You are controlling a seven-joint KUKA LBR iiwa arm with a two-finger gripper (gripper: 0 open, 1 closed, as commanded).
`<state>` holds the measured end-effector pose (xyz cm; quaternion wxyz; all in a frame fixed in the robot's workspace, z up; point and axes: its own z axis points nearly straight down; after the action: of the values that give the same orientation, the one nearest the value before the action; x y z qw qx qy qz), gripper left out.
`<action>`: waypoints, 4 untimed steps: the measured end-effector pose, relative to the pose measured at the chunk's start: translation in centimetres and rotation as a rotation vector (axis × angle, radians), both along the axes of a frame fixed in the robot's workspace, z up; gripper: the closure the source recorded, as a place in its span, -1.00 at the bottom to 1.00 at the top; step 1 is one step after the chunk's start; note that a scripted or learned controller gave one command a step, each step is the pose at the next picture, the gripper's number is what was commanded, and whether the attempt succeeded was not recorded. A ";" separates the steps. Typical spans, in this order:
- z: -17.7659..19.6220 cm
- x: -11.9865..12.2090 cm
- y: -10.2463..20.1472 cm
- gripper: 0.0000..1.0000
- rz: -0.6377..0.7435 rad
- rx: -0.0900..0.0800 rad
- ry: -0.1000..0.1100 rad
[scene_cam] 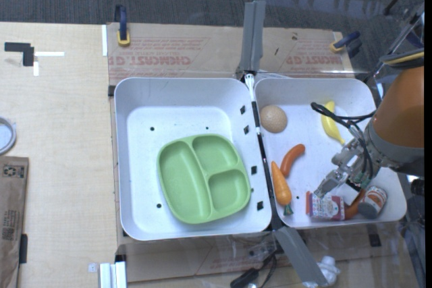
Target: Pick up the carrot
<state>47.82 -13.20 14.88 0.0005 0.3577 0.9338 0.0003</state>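
On your left, the left bin holds a green plate. Next, in the right bin, the carrot lies by the left wall, beside an orange sausage. Farther right, the pincer hangs over a red pouch. You cannot tell if it is open or closed.

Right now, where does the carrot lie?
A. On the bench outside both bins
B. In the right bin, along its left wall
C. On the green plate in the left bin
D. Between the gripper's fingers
B: the carrot lies in the right bin, close along its left wall, apart from the gripper.
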 end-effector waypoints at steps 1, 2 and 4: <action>-5.7 9.2 3.4 -1.00 0.289 0.000 -0.002; -4.7 9.3 3.3 1.00 0.285 -0.001 -0.006; 4.2 -0.1 16.8 1.00 0.017 -0.001 0.003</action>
<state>47.76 3.63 19.11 -0.0005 0.3498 0.9368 -0.0005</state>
